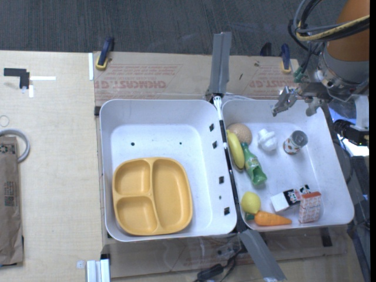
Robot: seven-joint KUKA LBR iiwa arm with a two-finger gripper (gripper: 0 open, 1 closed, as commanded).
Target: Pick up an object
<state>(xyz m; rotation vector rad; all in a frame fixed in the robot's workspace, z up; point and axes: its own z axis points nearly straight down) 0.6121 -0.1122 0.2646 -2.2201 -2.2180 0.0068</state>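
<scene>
The claw (pixel 298 100) (spread, holding nothing) hovers over the right bin (pixel 336 157). One banana (pixel 235 149) lies lengthwise away from me; one carrot (pixel 272 219) points right.

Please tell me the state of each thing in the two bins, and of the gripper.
Tray: flat in left bin.
Banana: lying against the divider.
Can: on its side.
Lemon: resting beside carrot.
Carrot: lying flat.
Carton: upright.
Gripper: above right bin's far edge, holding nothing.
</scene>
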